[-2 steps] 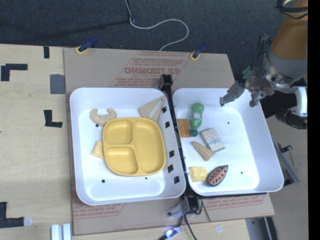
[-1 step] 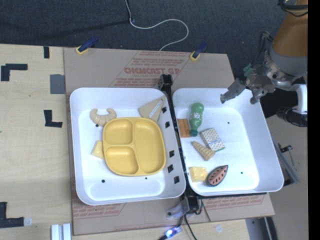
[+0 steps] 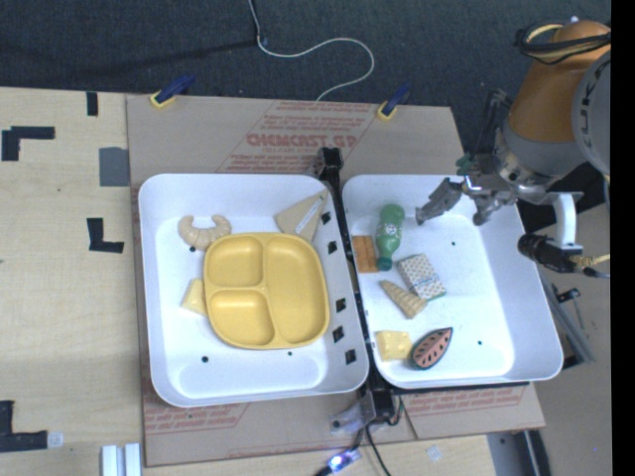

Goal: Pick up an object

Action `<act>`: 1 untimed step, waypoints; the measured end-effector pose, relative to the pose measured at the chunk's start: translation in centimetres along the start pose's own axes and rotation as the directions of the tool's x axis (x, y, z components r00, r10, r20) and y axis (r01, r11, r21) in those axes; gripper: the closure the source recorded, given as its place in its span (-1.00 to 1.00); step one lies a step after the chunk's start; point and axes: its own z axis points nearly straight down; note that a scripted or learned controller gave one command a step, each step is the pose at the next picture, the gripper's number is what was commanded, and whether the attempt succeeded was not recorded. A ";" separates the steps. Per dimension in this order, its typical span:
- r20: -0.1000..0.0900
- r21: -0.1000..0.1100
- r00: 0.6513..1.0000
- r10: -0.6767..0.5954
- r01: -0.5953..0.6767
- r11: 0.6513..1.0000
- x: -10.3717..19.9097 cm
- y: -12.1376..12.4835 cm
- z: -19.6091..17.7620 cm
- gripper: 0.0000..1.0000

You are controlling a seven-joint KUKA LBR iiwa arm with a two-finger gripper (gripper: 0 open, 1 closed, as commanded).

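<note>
hand (image 3: 459, 209) hangs wide and empty above the right bin (image 3: 496, 266), placed to descend on the bottle (image 3: 388, 228).

right bin (image 3: 516, 350) — right half bare; items crowd its left side by the divider (image 3: 342, 266).

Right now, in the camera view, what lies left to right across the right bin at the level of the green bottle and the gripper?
orange block → green bottle → gripper, which hovers above the bin's far right part, empty.
</note>
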 end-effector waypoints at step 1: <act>0.001 -0.002 1.000 0.000 0.000 1.000 0.3 0.9 5.2 -1.00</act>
